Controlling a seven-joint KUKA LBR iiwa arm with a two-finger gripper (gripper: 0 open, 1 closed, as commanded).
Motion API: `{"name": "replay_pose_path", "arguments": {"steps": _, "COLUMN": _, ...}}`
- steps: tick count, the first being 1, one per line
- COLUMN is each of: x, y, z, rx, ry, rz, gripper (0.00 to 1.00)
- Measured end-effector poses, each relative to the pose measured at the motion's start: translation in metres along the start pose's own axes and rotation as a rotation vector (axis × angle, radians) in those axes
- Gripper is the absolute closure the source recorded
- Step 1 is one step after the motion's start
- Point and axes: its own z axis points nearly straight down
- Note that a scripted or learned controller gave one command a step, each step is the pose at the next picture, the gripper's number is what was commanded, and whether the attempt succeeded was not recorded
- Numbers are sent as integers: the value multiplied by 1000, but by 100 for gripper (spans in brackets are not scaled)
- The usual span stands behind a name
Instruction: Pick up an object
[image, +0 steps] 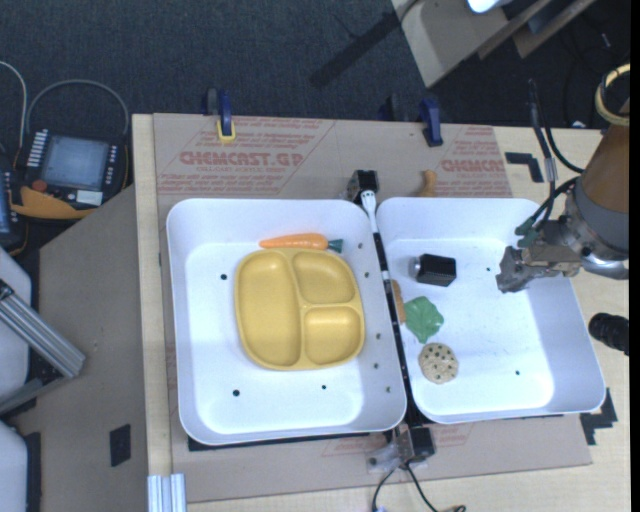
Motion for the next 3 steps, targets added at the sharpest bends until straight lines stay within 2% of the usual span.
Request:
{"name": "replay_pose_path", "arguments": {"steps": 2, "x": 101, "y": -17, "z": 16, "rx": 1, "ry": 0, "rz": 1, "gripper": 100}}
{"name": "replay_pose_path", "arguments": {"steps": 3, "x": 163, "y": -14, "z": 30, "rx": 3, "ry": 0, "rz": -1, "gripper": 100}}
